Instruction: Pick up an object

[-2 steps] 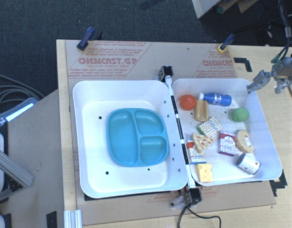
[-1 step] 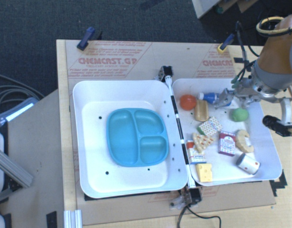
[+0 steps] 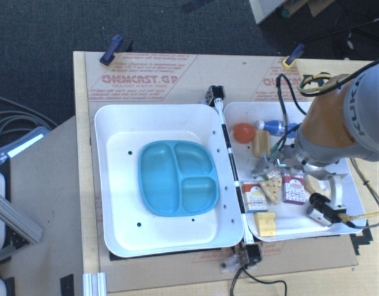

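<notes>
Right bin, then: small packets and toy food heaped under gripper. Can't tell finger state. Cheese wedge likely light, stiff; best pinched across flat sides. Blue tray left bin.

A divided plate is set in the left bin; small items are crowded in the right bin, both carried on the desk.

bins: white
divided plate: light blue
ball: orange-red
bottle: white with blue cap
small block: yellow
carton: red and white
arm: grey with orange band
bench: tan with red lettering
</notes>
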